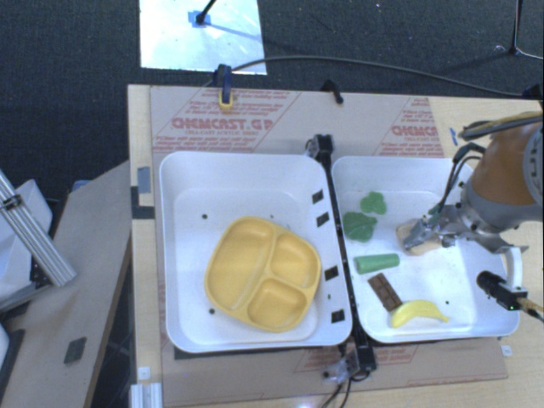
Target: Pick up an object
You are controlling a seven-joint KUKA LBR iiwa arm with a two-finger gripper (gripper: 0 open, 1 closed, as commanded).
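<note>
tool near green cylinder, banana

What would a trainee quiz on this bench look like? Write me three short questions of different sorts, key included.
1. True or false: the yellow divided tray lies in the same bin as the banana.
2. Which item lies nearest the end effector? A) banana B) green cylinder C) brown bar
3. Fill in: the two green leafy pieces lie in the ____ bin of the view.

Key: 1 false; 2 B; 3 right.
</note>
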